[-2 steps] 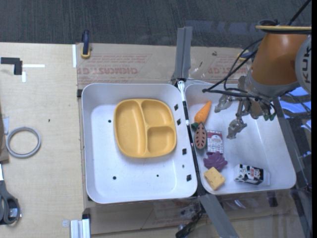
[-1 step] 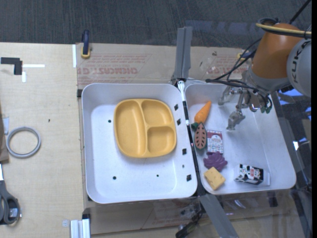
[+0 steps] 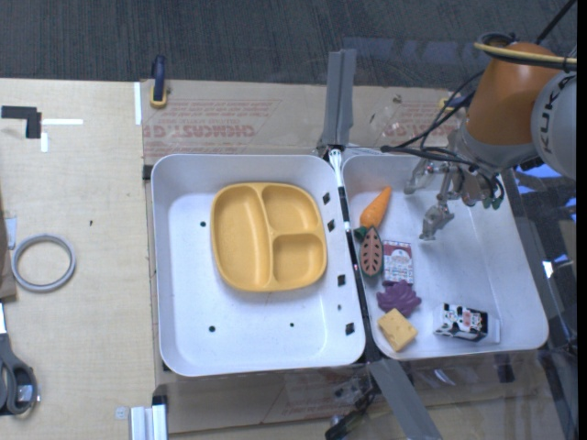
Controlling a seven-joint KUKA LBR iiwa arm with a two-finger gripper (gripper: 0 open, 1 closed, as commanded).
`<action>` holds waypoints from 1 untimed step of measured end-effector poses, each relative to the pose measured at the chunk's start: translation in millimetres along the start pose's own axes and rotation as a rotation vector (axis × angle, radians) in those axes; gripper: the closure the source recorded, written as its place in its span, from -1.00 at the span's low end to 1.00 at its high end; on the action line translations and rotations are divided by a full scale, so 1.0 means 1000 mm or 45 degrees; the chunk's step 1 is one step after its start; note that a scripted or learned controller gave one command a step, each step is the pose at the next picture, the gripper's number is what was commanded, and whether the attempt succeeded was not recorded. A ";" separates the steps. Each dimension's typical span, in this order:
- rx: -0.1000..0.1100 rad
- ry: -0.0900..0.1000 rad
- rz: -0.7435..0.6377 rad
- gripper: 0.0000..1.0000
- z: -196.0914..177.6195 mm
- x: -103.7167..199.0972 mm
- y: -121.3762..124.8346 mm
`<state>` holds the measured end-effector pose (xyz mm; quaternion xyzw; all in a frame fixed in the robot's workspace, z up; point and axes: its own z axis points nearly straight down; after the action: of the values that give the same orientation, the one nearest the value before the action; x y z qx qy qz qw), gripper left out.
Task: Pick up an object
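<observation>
The grey arm with its orange band (image 3: 514,94) reaches in from the right and holds its metal two-finger gripper (image 3: 437,220) above the upper part of the right shallow white bin (image 3: 514,273); whether the gripper is spread or pressed together cannot be told, and nothing can be seen gripped in it. The objects lie along that bin's left side: an orange plastic carrot (image 3: 375,206) near the top, a watermelon slice toy (image 3: 371,251) just below it, a small red-and-white printed packet (image 3: 398,263) beside the slice, a purple grape-like toy (image 3: 398,295) under the packet, and a yellow cheese wedge (image 3: 397,329) at the bottom. A black-and-white small carton (image 3: 462,322) rests apart near the lower right. The left shallow white bin (image 3: 183,310) holds a yellow divided plastic plate (image 3: 269,236)
</observation>
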<state>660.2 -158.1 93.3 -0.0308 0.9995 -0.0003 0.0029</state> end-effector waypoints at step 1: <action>0.000 0.003 -0.103 -1.00 0.000 0.026 0.025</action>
<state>632.9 -135.2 92.9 -0.0714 0.9974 -0.0003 0.0018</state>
